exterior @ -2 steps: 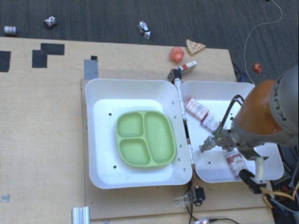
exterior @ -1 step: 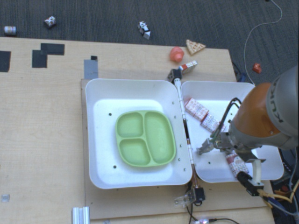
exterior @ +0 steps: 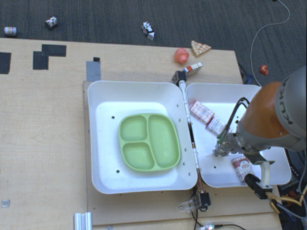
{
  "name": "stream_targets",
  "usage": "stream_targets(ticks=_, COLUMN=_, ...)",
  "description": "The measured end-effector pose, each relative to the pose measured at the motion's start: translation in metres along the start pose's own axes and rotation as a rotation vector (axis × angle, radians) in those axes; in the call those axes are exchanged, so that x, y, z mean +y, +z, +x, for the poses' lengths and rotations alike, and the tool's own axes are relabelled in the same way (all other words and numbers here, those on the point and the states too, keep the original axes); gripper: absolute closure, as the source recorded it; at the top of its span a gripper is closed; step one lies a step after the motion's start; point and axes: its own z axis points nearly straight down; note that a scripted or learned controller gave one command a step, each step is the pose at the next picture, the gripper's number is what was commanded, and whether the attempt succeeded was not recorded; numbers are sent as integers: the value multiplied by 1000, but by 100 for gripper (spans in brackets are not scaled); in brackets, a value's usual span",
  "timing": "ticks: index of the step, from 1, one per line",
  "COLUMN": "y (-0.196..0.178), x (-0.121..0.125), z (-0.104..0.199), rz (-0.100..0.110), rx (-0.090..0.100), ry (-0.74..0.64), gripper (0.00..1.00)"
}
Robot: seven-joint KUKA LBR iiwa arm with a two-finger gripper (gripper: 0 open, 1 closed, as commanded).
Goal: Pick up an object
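Dark carpet runs across the top of the frame, scattered with small bits, above a pale wooden desk. Left of centre sits the left bin, holding a green divided plate well apart from the arm.

Just right of it, the right bin holds the likely targets: a red-and-white packet near its upper left, a second packet touching it, and a third packet at the lower right, partly under the arm. They look light, thin and crinkly, probably slippery; pinching across a short edge seems the safest hold, since flat wrappers give little to grip.

The pincer hangs low over the middle of that bin, between the packets; whether it is wide or narrow I cannot tell. The bin wall and the arm's own bulk crowd the lower packet most.

Beyond the bins, a red ball and a pizza-slice toy lie out of the way.
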Motion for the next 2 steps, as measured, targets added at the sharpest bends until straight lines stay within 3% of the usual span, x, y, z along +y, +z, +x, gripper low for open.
stream_targets(ticks=1, y=0, x=0, z=0, rz=0, rx=0, ry=0, gripper=0)
stream_targets(ticks=2, y=-10, x=2, z=1, rz=-4, rx=1, ry=-2, gripper=100)
